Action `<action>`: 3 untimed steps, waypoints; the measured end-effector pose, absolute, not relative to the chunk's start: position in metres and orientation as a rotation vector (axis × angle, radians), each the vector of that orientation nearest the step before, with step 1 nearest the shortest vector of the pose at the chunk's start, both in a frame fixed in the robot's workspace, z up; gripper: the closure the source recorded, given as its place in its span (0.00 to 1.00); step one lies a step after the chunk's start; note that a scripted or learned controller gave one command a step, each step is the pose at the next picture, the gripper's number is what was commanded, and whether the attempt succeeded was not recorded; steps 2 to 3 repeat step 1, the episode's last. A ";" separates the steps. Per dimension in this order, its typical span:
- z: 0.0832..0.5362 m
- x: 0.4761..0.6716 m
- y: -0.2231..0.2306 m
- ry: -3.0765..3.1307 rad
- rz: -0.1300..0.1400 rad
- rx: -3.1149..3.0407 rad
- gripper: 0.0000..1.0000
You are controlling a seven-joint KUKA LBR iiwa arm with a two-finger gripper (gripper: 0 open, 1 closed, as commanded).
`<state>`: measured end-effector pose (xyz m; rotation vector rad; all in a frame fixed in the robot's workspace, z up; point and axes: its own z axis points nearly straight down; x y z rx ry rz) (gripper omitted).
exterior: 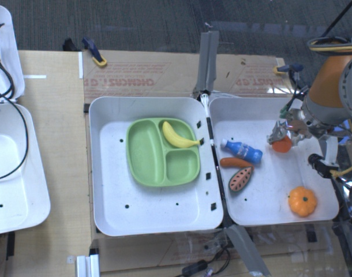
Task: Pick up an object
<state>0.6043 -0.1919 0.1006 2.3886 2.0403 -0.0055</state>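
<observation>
End effector [281, 135]: low in right white bin [262, 209], over small orange-red round object [282, 145]. Grip state cannot be told. Step: grasp attempt; next, likely confirm hold, then lift straight.

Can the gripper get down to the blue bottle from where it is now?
Probably yes. The blue bottle lies flat in the right bin with open floor above it, left of the gripper. The carrot sits close below it and could crowd a finger.

A grey arm [337, 91] at three o'clock wears a broad orange band above its wrist. Below it, a metallic tool [284, 133] carries dark cables and fittings.
</observation>
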 end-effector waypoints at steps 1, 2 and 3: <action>0.207 0.610 -0.129 2.065 -0.003 2.366 1.00; 0.207 0.610 -0.129 2.065 -0.003 2.366 1.00; 0.207 0.610 -0.129 2.065 -0.003 2.366 1.00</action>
